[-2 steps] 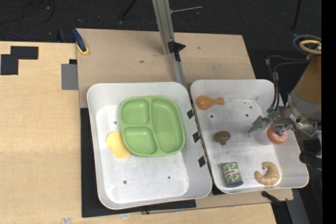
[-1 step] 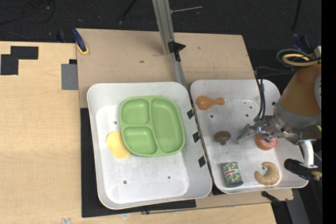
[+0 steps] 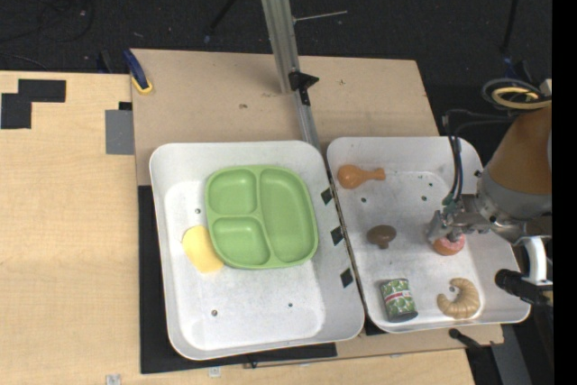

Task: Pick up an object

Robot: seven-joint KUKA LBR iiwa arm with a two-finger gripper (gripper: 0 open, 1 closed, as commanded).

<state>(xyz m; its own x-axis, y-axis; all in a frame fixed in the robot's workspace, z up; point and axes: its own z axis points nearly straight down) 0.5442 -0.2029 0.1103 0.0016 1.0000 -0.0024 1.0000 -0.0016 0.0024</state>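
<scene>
Right of the brown mushroom [image 3: 381, 235]: gripper [image 3: 447, 232] low over pink-red object [image 3: 448, 243]; finger state cannot be told. Step: grasp attempt. Next: secure closure, then lift.

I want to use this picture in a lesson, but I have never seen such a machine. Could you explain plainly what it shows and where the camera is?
One camera looks down at a slant on a bench with two white bins. The left bin holds a green divided plate and a yellow object. The right bin holds an orange drumstick-shaped toy, a brown mushroom-like piece, a small green can and a croissant. A robot arm reaches in from the right. Its gripper sits low over a small reddish object; whether it grips it, I cannot tell.
</scene>
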